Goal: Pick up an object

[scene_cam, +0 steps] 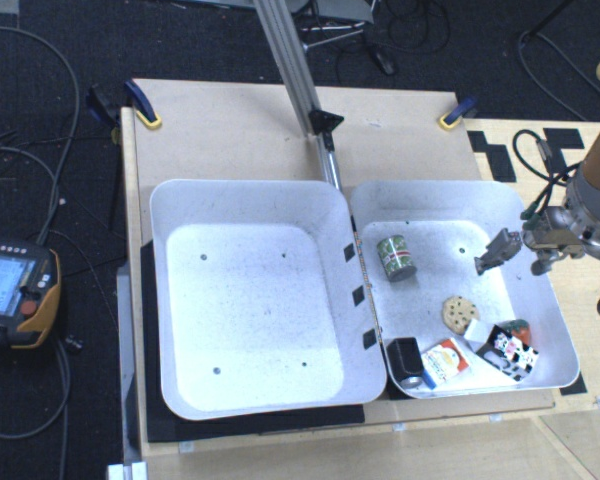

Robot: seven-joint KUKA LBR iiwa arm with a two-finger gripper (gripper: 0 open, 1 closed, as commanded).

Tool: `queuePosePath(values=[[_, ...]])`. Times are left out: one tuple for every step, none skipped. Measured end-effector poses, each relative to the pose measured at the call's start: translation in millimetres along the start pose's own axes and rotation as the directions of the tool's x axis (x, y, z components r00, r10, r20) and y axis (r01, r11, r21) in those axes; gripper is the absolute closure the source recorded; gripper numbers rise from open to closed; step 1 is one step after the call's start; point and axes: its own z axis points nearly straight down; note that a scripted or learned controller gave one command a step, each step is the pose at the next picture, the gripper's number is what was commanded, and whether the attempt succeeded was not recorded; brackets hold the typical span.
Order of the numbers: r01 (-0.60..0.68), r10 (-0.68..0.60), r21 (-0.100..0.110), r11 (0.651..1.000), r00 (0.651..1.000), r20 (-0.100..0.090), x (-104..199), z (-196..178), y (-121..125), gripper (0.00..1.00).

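I am seeing the hand (pixel 502 249) hanging over the upper right part of the right bin (pixel 430 196), reaching in from the frame's right edge. One dark finger (pixel 498 251) is slanting down toward the lower left; I cannot tell whether the hand is wide or narrow, and nothing is showing between its fingers.

Left of it, well apart, a green can (pixel 396 257) is lying on its side on the bin floor, its long axis running from the upper left toward the lower right. Below the hand, a round cookie (pixel 460 314) is lying flat near the bin's middle. Along the lower edge, a black block (pixel 406 360), a red-and-white packet (pixel 446 360) and a black-and-white toy (pixel 510 348) are sitting in a row, just beside one another.

The left bin (pixel 248 200) is lying alongside, on the bench (pixel 280 118).
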Motion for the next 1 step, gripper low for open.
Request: queuePosePath(values=[[0.001,-0.001,-0.001,1.000,1.000,0.000,0.1,-10.1,0.2,1.00]])
